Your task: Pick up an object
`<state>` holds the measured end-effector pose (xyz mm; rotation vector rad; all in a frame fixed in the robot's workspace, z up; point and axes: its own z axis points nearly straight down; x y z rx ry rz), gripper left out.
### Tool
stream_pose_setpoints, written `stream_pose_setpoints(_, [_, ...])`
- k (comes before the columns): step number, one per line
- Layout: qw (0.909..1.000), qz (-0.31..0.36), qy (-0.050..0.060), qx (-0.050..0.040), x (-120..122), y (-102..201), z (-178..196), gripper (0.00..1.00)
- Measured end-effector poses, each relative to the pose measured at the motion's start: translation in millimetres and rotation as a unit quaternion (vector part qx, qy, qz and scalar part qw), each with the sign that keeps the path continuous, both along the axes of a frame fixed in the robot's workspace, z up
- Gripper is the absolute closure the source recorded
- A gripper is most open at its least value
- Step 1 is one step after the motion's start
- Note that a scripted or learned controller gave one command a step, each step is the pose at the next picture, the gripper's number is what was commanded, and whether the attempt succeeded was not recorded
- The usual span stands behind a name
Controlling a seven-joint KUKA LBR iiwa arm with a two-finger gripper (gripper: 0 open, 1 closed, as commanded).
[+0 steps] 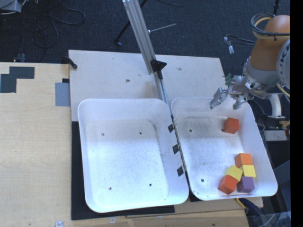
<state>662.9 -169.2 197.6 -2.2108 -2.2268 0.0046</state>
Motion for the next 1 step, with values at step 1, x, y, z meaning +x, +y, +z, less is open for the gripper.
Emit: stream_pose_setpoints(1, [0.9999,-0.002,-0.012,-0.0039,-18.4,-34.1,-76.6,0.0])
